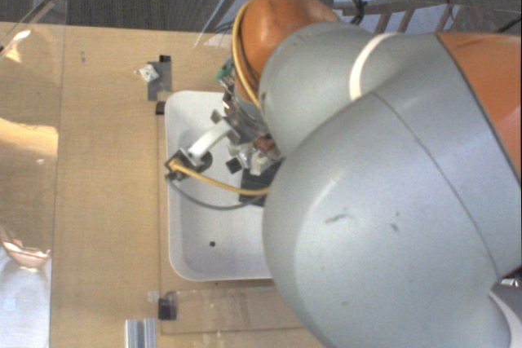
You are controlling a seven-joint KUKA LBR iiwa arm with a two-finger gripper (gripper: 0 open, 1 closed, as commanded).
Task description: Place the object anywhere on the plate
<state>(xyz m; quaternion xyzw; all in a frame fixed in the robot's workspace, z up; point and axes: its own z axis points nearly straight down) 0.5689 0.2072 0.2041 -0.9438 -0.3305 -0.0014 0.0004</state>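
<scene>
Since the arm's (391,175) big grey body covers most of the shot, there's not much to go on. The gripper (236,155) hangs low over the far end of the white bin (183,257), and I honestly can't tell if it's open, closed or holding something. A white stub (204,144) sticks out from it toward the left, with a yellow cable (216,185) looping just beneath. Where the object sits I can't say, and the plate is probably hidden under the arm too. The only loose thing on the bin floor is a dark speck (212,242), nearer the camera than the gripper and too tiny to identify. Around the bin it's just wooden bench (106,175).
</scene>
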